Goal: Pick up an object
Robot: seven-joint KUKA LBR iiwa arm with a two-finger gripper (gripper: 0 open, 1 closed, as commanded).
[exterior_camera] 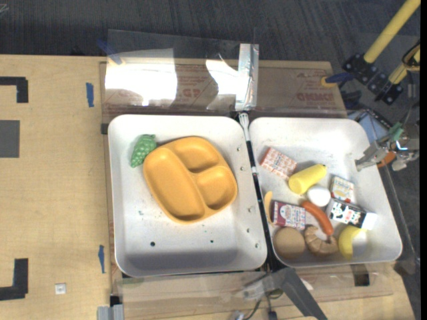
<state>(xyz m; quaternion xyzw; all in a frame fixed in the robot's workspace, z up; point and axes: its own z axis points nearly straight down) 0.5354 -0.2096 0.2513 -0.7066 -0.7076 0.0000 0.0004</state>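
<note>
Right now the gripper sits at the far right rim of the right bin, its pale metal fingers reaching in over the edge and pointing toward the bin's interior. At this size and angle it cannot be told whether those fingers stand apart or together, and nothing shows between them.

Everything worth picking lies to the gripper's left and nearer the camera. Closest is the small white carton, just below and left of the fingertips. Beyond it, further left, lies the yellow lemon-shaped toy, its long axis tilted roughly along the line from the tool toward the bin's centre. A white egg rests just beneath it, with the orange carrot running diagonally below. The black-and-white milk carton lies almost straight down from the gripper, well inside the wall.

Judged from this, the coming move is a short travel leftward and downward into the bin; the white carton or the milk carton need the least reach. The left bin, holding the orange divided plate and green grapes, lies well apart from the tool.
</note>
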